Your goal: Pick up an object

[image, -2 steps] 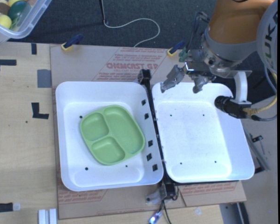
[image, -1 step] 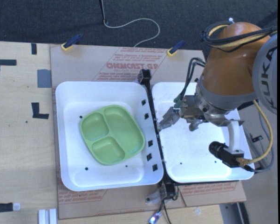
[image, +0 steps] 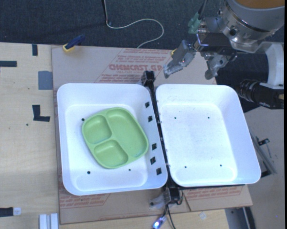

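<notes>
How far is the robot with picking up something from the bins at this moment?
Nothing looks done yet. The green plate lies flat in the left bin, untouched. The pincer is open with nothing between its fingers, above the far edge of the right bin. Left to do: move over the plate, come down, close on it and lift.

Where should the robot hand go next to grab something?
Probably left and down toward the green divided plate. The gripper hangs open above the far edge of the right bin, holding nothing, while the plate lies flat in the left bin. So it likely needs to cross over the divider first.
</notes>
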`<state>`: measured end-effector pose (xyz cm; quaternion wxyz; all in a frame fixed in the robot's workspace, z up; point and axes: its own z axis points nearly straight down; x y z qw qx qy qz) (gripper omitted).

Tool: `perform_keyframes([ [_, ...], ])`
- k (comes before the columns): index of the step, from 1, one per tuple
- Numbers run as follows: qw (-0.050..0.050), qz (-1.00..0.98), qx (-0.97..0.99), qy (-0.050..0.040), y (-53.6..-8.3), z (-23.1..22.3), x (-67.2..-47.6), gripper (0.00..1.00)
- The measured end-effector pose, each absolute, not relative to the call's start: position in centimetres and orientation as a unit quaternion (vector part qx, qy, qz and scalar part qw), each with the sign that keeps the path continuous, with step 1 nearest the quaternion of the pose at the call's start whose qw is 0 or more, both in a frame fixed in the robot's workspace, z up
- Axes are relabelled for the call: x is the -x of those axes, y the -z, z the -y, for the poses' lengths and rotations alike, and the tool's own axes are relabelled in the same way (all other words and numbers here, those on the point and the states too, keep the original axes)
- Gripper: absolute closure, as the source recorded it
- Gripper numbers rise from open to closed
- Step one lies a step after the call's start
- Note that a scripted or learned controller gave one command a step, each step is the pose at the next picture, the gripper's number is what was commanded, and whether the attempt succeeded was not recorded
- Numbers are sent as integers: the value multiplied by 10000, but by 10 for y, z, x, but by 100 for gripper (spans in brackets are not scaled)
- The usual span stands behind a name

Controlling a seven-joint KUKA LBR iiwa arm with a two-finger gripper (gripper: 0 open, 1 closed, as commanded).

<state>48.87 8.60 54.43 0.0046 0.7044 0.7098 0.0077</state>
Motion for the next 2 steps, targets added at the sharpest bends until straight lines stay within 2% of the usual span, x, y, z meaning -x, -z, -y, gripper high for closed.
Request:
perform_keyframes([
  [1, 1, -7083, -7059, 8, -545, -84, -489, 100],
  [2, -37, -7077, -7064, 62, -435, -95, -482, 100],
])
